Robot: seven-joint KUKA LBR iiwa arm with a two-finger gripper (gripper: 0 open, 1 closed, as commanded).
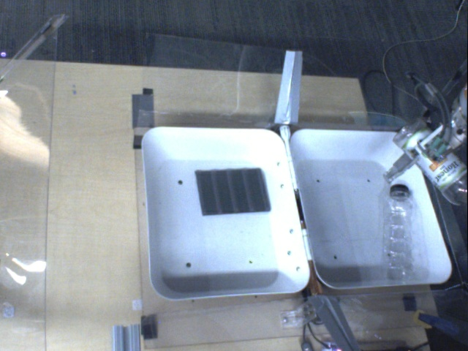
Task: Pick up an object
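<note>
no legible text, labels or numbers — none

Light: even and bright over my two bins (219,141); glare: pale patch on the table (80,196) at left edge; shadows: soft grey along near bin walls; focus: slightly soft, grainy; my end effector (409,156) blurred

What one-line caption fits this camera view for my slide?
Gripper poised over a clear plastic bottle in the right bin; a dark ribbed block in the left bin.
</note>
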